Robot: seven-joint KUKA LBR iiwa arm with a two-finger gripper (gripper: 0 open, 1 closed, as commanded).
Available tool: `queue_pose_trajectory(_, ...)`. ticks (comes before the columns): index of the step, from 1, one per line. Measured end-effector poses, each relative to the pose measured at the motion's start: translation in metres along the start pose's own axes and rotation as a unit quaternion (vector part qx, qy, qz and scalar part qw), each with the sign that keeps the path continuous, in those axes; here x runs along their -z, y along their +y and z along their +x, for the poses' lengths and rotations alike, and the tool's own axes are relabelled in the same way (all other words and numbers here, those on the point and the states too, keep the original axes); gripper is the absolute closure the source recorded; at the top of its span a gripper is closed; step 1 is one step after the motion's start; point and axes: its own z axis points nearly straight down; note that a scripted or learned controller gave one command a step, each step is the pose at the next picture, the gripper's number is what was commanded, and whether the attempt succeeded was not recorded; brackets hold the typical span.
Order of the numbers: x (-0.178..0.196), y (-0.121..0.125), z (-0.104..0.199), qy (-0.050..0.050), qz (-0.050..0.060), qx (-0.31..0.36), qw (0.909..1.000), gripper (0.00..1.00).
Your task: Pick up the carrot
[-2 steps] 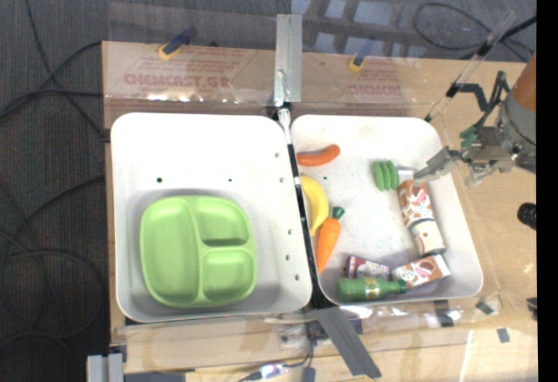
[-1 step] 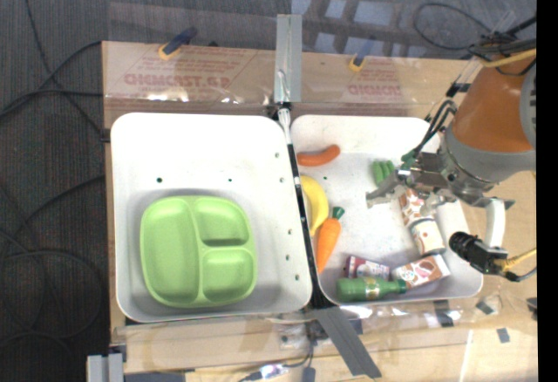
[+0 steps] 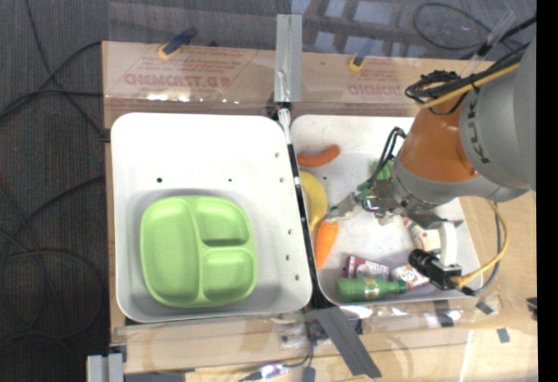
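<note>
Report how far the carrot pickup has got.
Done: the pincer has reached into the right bin, just right of the carrot. In hand: nothing; the carrot lies on the bin floor by the left wall, below the banana. Left: grasp and lift it.

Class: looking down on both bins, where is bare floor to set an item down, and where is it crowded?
Free: the left bin behind the green tray. Crowded: the right bin, holding carrot, sausage, green bottle and the pincer.
</note>
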Motion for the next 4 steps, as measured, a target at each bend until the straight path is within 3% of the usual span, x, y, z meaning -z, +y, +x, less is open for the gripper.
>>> queue_pose_trajectory(1, -0.014, -0.032, -0.014, -0.008, -0.013, -0.037, 0.9992, 0.00)
queue_pose_trajectory(2, -0.014, -0.011, -0.004, -0.004, -0.013, -0.006, 0.9999, 0.00)
queue_pose_trajectory(3, -0.018, -0.028, -0.005, -0.006, -0.001, 0.122, 0.9925, 0.00)
queue_pose_trajectory(4, -0.029, -0.039, -0.015, -0.003, 0.001, 0.378, 0.9259, 0.00)
